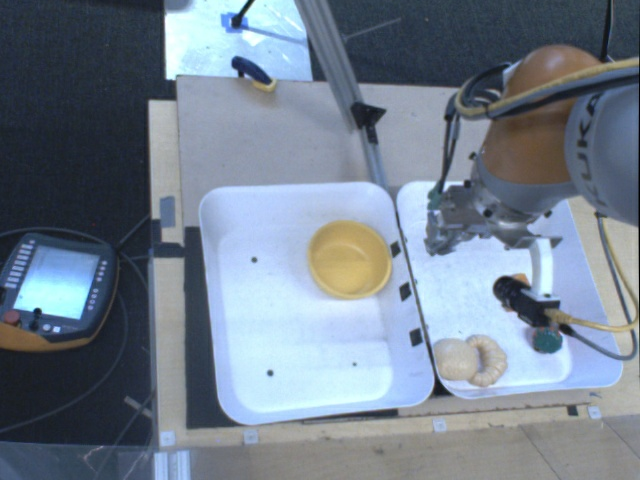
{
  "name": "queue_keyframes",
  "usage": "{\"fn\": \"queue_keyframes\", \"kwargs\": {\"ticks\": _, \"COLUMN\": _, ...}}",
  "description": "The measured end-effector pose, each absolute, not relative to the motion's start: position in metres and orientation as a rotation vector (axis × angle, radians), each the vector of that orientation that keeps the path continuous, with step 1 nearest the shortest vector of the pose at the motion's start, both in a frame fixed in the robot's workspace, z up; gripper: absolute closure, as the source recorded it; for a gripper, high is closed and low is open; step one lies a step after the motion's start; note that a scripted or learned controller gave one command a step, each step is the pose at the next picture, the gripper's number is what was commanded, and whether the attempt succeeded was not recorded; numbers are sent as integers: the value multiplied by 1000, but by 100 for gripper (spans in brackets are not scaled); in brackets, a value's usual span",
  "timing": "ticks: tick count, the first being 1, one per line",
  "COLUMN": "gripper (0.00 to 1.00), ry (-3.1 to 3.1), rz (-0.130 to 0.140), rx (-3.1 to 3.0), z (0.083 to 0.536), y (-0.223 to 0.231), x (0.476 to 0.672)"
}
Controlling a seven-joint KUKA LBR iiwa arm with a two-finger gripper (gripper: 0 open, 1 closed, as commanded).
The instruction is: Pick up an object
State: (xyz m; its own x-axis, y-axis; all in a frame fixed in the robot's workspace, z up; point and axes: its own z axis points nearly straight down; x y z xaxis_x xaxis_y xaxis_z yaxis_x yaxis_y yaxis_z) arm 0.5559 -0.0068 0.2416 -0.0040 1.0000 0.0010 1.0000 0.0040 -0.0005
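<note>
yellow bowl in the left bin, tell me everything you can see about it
The yellow bowl is round and shallow, a plain, slightly glossy yellow that looks like plastic. It sits upright, open side up, and nothing can be seen inside it. It rests on the floor of the left bin, toward that bin's upper right part, close to the wall shared with the right bin but apart from it. Only the bin floor touches it. The gripper is over the right bin, not at the bowl.
</note>
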Motion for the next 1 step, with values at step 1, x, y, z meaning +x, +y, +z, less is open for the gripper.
{"fn": "queue_keyframes", "kwargs": {"ticks": 1, "gripper": 100, "ry": -2226, "rz": -1, "rx": -2216, "z": 228, "y": 43, "x": 533}}
